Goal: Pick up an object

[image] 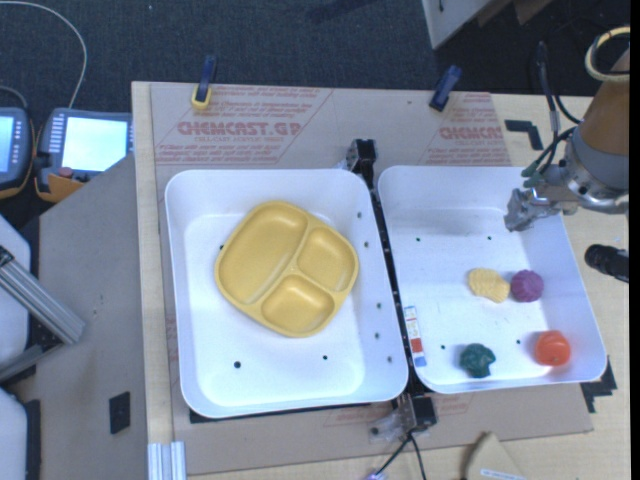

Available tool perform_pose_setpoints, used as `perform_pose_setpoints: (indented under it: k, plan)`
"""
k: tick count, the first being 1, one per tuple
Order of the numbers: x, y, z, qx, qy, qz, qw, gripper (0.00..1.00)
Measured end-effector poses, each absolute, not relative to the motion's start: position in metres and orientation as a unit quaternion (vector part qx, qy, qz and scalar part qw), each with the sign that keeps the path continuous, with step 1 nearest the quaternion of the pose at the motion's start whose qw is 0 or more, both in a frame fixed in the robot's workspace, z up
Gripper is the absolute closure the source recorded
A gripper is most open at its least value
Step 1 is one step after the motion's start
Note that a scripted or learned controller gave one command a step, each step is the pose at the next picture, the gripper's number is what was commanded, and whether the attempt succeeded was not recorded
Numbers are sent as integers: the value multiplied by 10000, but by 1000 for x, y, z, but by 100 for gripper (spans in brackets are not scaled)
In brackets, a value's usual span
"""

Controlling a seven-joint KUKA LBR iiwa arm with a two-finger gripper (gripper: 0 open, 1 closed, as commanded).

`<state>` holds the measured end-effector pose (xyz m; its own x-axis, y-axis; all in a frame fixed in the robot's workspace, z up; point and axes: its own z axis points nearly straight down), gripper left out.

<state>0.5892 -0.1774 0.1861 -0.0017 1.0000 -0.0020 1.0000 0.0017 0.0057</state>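
Green toy (pixel 477 359) and orange ball (pixel 551 348) lie right of the yellow divided plate (pixel 288 267); farther right again, the gripper (pixel 521 211) hovers above them, its fingers' state impossible to tell.

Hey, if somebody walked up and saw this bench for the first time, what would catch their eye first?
Most likely the big yellow divided plate lying alone in the left bin. Next, the small bright items in the right bin's near half: a yellow piece beside a purple one, a green one and an orange one. The gripper hangs over that bin's far right corner.
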Motion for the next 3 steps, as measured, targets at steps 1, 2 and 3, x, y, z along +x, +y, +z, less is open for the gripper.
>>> perform_pose_setpoints:
  k: [1,2,3]
  plan:
    - [587,-168,243,7061,7081,18,32,100]
    - [577,-108,246,7049,7093,5,-14,100]
    - [565,-54,247,7050,7092,1,-15,100]
